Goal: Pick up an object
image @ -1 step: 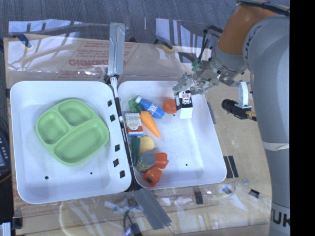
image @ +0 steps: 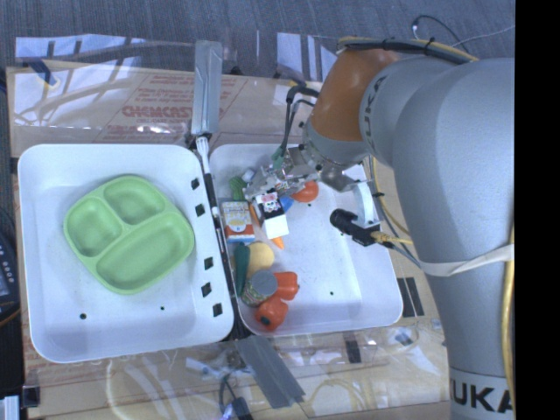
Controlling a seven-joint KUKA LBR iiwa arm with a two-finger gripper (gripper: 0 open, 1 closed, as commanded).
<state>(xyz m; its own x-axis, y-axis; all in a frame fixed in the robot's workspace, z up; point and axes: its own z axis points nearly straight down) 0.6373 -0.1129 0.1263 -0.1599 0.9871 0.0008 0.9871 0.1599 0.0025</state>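
My gripper reaches down into the right bin near its upper left part, low over a cluster of small objects. A white block with a dark mark lies just below it, and an orange-red round piece sits to its right. A small orange and white carton lies at the bin's left wall. Further down rest a yellow round fruit, a grey lump and two orange-red pieces. A green item peeks out left of the gripper.
The left bin holds a green divided plate. A black clip with cables hangs off the arm over the right bin. A divider with black tabs separates the bins. The arm's grey body covers the right side.
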